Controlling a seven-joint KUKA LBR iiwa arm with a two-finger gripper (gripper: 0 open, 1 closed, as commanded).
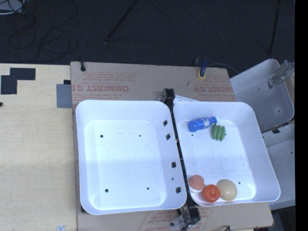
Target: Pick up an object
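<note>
I observed two shallow white plastic bins set side by side on a brown printed cardboard sheet (144, 83), which lay on the pale wooden bench top (33, 153). The left white bin (83, 143) and the right white bin (262, 143) met along a central seam, where a row of small black clips (168, 136) ran from the far edge to the near edge. All candidate objects for the pick lay in the right bin. A small blue plastic bottle (202, 123) rested on its side near the far wall, with a ribbed green oblong object (218, 132) just beside it, toward the near right. Three rounded items were grouped at the near wall: a pale pink round piece (196, 182) close to the seam, a red-orange ball-shaped object (211, 193) touching it, and a beige dome-shaped object (227, 189) touching the red-orange one on its right. The far group and the near group stood well apart. A blue-and-yellow clamp (202, 69) sat on the far edge of the cardboard. A curved grey panel (262, 88) stood beyond the right bin's far right corner.
</note>
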